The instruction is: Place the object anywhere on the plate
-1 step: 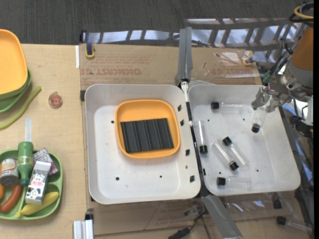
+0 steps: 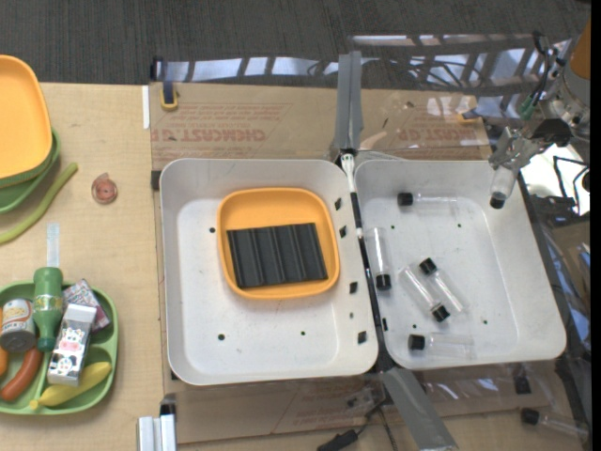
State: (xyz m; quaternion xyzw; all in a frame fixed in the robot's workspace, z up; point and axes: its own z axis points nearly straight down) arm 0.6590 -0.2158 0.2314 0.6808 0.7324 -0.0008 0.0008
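— What is seen in the left shallow white bin?

— A square orange plastic plate is set there, and a ribbed black rectangular object is laid flat on it.

— And in the right shallow white bin?

— Small clear plastic tubes with black caps are scattered there.

— Where is the gripper found?

— It is held over the right bin's far corner — nothing is seen between its fingers, and open or closed cannot be told.

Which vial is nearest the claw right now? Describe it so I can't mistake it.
Look in the right bin, at its far right corner. A clear vial stands there almost upright against the wall, just below the claw. The other vials lie flat on the floor.
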